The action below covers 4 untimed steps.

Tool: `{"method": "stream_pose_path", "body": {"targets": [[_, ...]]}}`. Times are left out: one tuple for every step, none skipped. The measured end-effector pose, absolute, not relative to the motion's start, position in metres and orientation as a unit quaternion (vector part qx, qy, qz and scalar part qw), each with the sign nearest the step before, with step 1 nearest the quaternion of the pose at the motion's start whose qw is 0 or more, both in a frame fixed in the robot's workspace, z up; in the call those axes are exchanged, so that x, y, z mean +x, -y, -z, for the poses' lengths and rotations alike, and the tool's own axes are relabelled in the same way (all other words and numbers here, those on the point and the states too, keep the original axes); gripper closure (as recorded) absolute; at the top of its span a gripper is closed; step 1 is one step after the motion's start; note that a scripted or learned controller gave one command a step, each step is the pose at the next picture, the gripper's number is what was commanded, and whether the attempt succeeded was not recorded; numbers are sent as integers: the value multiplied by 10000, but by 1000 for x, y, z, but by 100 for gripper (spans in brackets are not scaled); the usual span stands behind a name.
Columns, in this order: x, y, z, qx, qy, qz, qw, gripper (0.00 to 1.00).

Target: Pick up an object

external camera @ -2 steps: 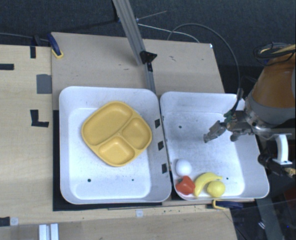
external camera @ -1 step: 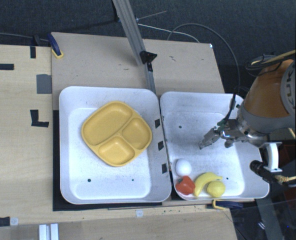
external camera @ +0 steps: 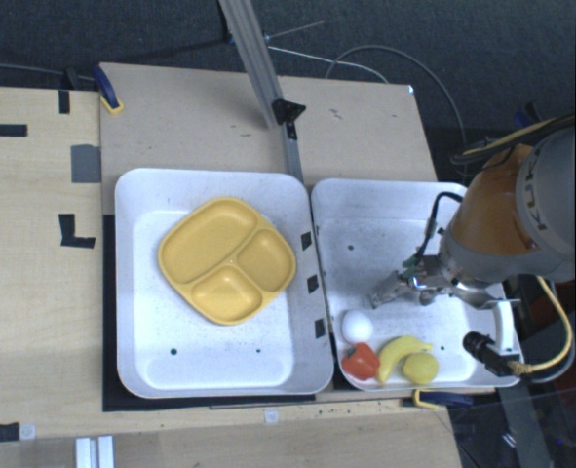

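Two white bins [external camera: 132, 261] sit on a tan bench. At right of frame, the gripper [external camera: 390, 292] hangs over the right bin, grip state unclear. I judge it is approaching; next, descend onto the white ball [external camera: 357, 326].

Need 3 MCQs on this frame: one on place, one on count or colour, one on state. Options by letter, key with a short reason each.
1. Where does the yellow divided plate lie?
A. In the left bin
B. In the right bin
C. On the bench outside the bins

2. How many small objects sit in the near corner of the right bin?
A. Two
B. Four
C. Six

3. How does the gripper stand relative to those objects?
A. Pressed onto the banana
B. Over bare bin floor, apart from them
C. Over the plate

Answers:
1. A, the plate rests on the floor of the left bin.
2. B, a white ball, a red fruit, a banana and a yellow-green fruit.
3. B, bare white floor separates it from the ball.
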State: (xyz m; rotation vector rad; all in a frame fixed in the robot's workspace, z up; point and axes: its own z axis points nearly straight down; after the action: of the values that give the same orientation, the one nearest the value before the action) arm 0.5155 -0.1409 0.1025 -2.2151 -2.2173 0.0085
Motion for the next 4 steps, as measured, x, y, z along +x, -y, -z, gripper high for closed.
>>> {"method": "stream_pose_path", "body": {"targets": [[517,140,-116,-7061,7081,-9,22,100],[518,145,-158,-7068,7074,5,-10,100],[527,144,-204,-7063,7079,8,-16,100],[529,143,-246,-7065,7077,9,-16,100]]}}
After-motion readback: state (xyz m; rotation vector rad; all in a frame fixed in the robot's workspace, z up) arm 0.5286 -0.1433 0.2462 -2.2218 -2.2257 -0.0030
